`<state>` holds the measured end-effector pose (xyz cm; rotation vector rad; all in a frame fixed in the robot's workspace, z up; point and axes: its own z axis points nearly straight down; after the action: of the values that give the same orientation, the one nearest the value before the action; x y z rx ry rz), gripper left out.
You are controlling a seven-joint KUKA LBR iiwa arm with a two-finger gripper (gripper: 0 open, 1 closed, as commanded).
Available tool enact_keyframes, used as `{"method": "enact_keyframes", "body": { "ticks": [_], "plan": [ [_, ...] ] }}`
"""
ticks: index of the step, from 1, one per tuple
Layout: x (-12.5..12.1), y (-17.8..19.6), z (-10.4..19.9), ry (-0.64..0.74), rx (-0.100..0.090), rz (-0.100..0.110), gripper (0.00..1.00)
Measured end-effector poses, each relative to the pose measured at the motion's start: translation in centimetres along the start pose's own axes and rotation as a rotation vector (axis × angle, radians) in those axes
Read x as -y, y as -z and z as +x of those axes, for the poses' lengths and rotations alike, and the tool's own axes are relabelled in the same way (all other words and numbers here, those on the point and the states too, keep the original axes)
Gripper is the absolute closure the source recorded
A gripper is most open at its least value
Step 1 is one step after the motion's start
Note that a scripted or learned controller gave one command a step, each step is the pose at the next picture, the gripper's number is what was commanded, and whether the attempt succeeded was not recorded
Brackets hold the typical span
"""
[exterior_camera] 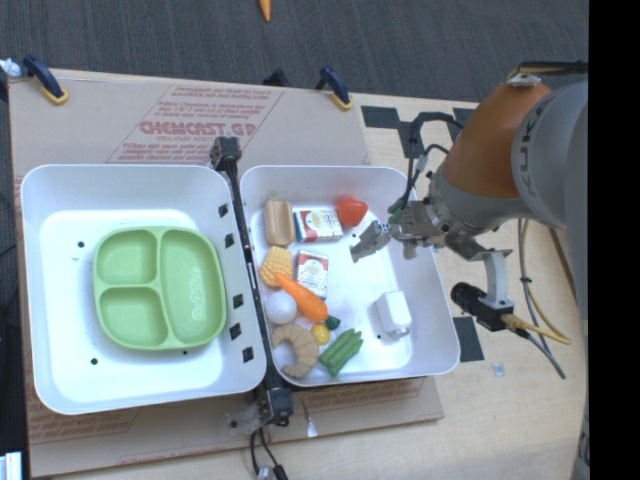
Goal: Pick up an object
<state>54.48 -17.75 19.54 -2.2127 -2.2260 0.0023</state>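
The right bin [432,313] holds several toy foods. A bread roll [278,222], a red and white carton [318,224] and a red fruit [351,211] lie at its far end. Corn [276,265], a second carton [312,271], a carrot [303,298] and an egg [281,308] sit along its left side. A croissant [297,350] and a green vegetable [342,351] lie at the near end, and a white block [390,314] lies right of the middle. My gripper [387,246] hangs open above bare bin floor, right of the cartons and beyond the white block, with nothing between its fingers.
The left bin [40,358] holds a green divided plate [160,288]. A black clamp bar [238,258] runs between the bins. Cardboard [200,118] lies under both bins. Cables [545,318] trail to the right of the right bin.
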Motion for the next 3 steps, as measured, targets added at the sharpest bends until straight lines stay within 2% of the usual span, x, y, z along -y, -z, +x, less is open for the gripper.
{"method": "enact_keyframes", "body": {
  "ticks": [1,2,3],
  "plan": [
    [6.8,-10.3,0.0,0.001,0.001,-0.001,0.0],
    [6.6,-9.2,-0.2,0.005,0.005,-0.006,1.0],
    [6.6,-3.4,-1.9,-0.003,0.002,-0.004,1.0]
  ]
}}
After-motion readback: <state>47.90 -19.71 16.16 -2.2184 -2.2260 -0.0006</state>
